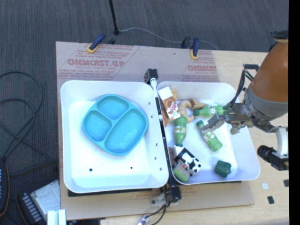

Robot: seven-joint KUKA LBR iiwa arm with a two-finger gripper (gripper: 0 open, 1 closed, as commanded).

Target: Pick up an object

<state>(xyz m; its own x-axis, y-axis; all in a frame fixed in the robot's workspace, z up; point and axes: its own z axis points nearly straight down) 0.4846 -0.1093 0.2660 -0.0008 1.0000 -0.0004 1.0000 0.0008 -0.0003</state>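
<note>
Camera view from above the bench: the grey KUKA arm [269, 78] with its orange band reaches in from the right, its two-finger pincer [212, 123] poised low over the right-hand shallow white bin [243, 170]. Its dark fingers [209, 122] stand spread apart, released, with nothing between them. Directly below the fingertips lies a green plastic bottle with a pale label [212, 139], tilted on its side and close to the tips, though whether they touch cannot be told. Just above the pincer sits another green bottle [207, 111], beside a tan, curled toy [187, 106]. To the pincer's left lies a third green bottle with a yellowish label [180, 131], and beyond it a red-and-white carton [168, 105] leaning against the bin's dividing wall. Lower left of the pincer rests a black-and-white toy cow [188, 162] on a green-topped piece; below the pincer, near the bin's front wall, sits a small dark green block [222, 168]. Well to the left, in the neighbouring white bin [77, 172], lies a blue three-compartment plastic plate [116, 123]. Both bins rest on a printed cardboard sheet [93, 62] held by blue-and-yellow clamps [96, 42].
</note>
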